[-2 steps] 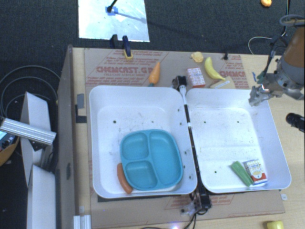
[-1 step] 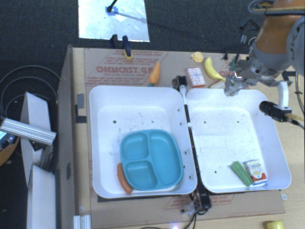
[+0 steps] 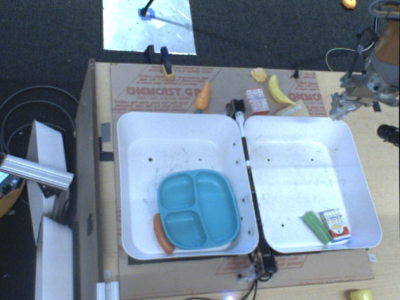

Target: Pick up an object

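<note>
Here the gripper [image 3: 340, 105] is seen at the far right corner of the right bin [image 3: 359, 161], above its rim, nothing visibly held; whether the fingers are spread or pressed together cannot be told. Candidates lie well apart from it: a green stick [image 3: 317, 226] and a small carton [image 3: 335, 224] at that bin's near right. In the left bin [image 3: 134, 167], a blue tray [image 3: 197, 208] and an orange sausage [image 3: 162, 233] are kept. A reach toward the near side is judged necessary.

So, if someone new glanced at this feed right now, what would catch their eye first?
Probably the blue divided tray lying in the left bin, with an orange sausage-shaped toy along its near left edge. Next, the green stick and small carton in the right bin's near corner, and the gripper at that bin's far right corner.
</note>
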